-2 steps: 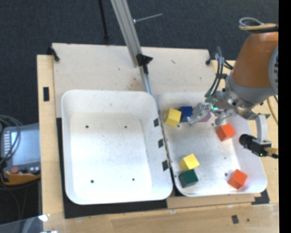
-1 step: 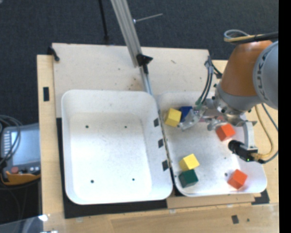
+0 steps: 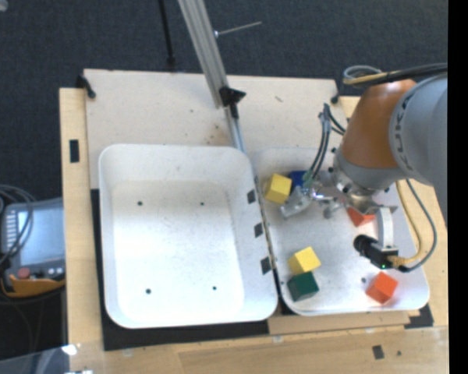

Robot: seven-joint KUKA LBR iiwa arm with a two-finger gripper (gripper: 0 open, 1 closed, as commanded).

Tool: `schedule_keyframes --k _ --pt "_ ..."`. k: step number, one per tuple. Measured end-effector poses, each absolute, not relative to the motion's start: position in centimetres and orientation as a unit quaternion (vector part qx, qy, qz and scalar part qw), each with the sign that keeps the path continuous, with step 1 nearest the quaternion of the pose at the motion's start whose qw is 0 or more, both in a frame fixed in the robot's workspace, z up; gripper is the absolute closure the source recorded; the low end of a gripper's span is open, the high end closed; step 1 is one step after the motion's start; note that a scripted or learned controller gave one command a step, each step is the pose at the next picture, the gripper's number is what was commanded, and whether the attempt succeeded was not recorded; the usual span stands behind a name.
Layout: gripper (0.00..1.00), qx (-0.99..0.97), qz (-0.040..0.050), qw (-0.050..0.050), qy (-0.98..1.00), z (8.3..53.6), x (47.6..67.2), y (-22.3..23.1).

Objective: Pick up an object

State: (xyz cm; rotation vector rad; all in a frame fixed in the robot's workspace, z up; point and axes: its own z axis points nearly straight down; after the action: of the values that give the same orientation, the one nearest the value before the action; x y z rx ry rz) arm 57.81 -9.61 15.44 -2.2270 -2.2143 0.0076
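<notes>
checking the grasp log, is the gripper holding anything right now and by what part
Cannot be told. The gripper is low in the right bin, beside the yellow cube, but nothing visibly sits between its fingers.

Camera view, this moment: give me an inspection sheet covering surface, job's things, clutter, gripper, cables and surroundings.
Surface: wooden bench bearing a left bin and a right bin, both white, side by side.
Job's things: all in the right bin: yellow cube near its top left, blue block partly hidden beside it, second yellow cube touching a green cube, orange cube at lower right, red-orange piece partly under the arm.
Clutter: nothing seen.
Gripper: gripper low in the right bin beside the upper yellow cube; finger state unclear.
Cables: cables run along the wrist.
Surroundings: dark carpet, slanted aluminium rail, handheld controller at left.
</notes>
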Motion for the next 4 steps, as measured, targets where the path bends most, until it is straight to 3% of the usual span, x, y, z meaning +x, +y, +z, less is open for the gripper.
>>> schedule_keyframes --k 1,2,4 --pt "0.0 -0.708 0.0028 0.001 -0.706 10.2 57.7 -9.8" --pt "1.0 -0.71 -0.0022 -0.001 -0.704 11.6 58.0 -9.7" --pt "1.0 -0.706 -0.0028 -0.003 -0.709 22.1 59.1 -9.7"
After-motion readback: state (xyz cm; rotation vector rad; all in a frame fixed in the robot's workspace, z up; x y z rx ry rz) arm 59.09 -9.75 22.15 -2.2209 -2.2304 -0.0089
